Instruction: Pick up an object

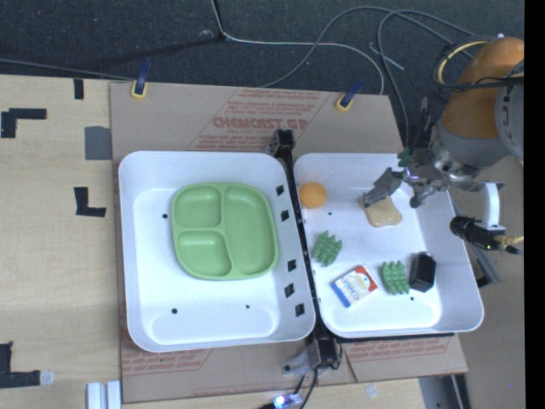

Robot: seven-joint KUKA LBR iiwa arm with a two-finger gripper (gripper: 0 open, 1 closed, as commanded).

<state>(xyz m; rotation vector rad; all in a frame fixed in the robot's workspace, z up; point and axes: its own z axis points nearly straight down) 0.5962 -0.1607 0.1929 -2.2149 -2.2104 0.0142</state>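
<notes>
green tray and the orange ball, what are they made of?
Green divided tray: looks like moulded plastic, smooth with a soft sheen, uniform colour, rounded compartment edges. Orange ball: probably plastic or foam, evenly coloured with a matte look; too small to tell which.

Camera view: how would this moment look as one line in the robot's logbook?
gripper: over right bin, above tan block | nothing seen held | also there: orange ball, black block | left bin: green tray

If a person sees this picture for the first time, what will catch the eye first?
Probably the green tray, alone in the left bin. Next the arm with its orange band at the right, its gripper over the right bin just above a tan block, with an orange ball nearby.
</notes>
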